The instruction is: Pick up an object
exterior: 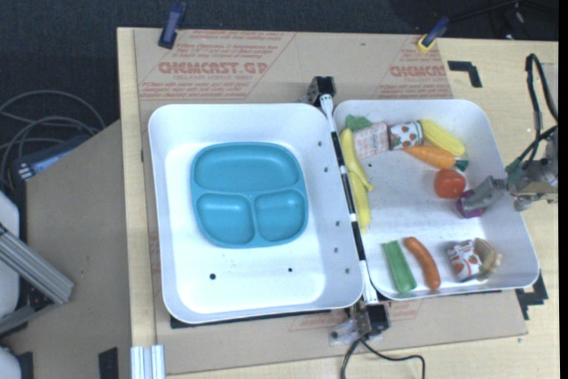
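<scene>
Gripper (491, 190) at the right bin's (510, 231) right side, closed on a purple toy (469, 204), just beside a tomato (449, 183), blue tray (249, 193) in the left bin (173, 191)

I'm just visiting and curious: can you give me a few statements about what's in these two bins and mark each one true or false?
1. The blue divided plate lies in the left bin. True.
2. The tomato lies on the blue plate. False: it lies in the right bin, beside the carrot.
3. The end effector is over the right bin, near its right edge. True.
4. The green vegetable lies beside the sausage. True.
5. The corn cob lies at the right bin's near edge. False: it lies at the far edge.
</scene>
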`<state>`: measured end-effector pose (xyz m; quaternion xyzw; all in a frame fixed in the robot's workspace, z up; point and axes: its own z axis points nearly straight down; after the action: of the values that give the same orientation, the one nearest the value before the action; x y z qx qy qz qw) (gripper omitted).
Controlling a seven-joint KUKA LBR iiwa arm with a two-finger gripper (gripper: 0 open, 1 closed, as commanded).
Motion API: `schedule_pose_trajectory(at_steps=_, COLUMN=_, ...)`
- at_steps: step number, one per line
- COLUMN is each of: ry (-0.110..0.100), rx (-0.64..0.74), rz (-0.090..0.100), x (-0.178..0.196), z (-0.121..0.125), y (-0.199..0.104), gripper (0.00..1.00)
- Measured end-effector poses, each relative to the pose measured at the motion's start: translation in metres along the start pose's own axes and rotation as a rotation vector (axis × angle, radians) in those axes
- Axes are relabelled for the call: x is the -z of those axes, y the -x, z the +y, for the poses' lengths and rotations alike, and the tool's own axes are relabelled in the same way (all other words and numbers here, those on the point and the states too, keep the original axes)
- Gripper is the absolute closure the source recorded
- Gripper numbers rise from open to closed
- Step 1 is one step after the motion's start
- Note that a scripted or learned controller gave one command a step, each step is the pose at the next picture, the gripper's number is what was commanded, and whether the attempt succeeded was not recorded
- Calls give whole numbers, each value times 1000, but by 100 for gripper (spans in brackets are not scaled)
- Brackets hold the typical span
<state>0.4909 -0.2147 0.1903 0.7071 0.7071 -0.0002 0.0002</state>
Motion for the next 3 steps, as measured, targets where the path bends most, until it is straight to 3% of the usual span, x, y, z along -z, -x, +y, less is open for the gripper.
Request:
schedule_pose_trajectory(at_steps=1, ry=0, rx=1, rz=1, x=-106, z=80, y=-23, gripper=0)
schedule_pose_trajectory(at_steps=2, ry=5, rx=1, rz=-2, x=-95, z=81, y=-23, gripper=100)
schedule_pose_trajectory(at_steps=3, ry=4, rx=1, rz=1, x=-104, z=31, y=-87, gripper=100)
